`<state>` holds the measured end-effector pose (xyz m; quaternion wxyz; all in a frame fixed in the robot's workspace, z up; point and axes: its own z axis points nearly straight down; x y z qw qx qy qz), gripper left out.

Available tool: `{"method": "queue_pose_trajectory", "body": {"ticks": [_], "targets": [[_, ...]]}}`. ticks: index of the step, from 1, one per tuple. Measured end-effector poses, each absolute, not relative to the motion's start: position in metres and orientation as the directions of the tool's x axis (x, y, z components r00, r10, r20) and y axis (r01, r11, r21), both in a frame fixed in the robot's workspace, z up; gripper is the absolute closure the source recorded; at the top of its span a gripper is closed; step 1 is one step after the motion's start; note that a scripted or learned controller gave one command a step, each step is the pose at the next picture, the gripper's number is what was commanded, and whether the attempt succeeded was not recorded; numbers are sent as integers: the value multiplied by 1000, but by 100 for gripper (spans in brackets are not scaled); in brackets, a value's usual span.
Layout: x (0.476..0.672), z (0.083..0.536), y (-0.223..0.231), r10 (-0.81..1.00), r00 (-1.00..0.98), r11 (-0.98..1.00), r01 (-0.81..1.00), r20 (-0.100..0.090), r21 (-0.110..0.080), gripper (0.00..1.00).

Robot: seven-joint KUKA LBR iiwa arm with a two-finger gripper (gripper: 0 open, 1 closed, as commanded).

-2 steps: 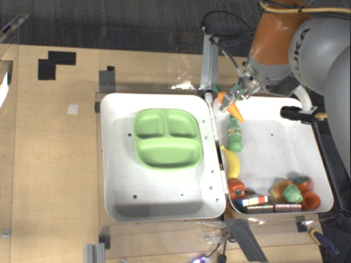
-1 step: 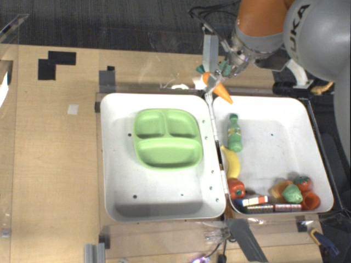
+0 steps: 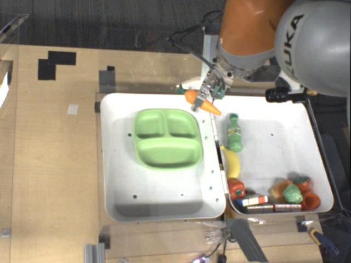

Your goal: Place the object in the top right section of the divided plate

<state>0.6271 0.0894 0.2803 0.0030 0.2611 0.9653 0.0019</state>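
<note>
Start at your left: the left bin (image 3: 118,201) holds the green divided plate (image 3: 166,138), all three of its sections bare, so nothing is placed yet. Its top right section (image 3: 182,123) sits close to the bin's right wall (image 3: 210,163), which leaves you little room on that side; the plate's left and near sides have open white floor.

Moving right, the gripper (image 3: 204,98) hangs over the far end of the divide between the bins, its fingers pinching the toy carrot (image 3: 202,103), lifted clear of the floor. I judge the pick done and the carry and release left.

In the right bin (image 3: 274,133), a green bottle (image 3: 234,133) and banana (image 3: 232,163) lie along the dividing wall.
</note>
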Motion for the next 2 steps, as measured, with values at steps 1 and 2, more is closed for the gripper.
{"method": "queue_pose_trajectory", "body": {"ticks": [1, 2], "targets": [[629, 293, 90, 503, -864, 864, 503, -10, 11, 100], [646, 257, 90, 467, -884, 884, 467, -6, 5, 100]]}}
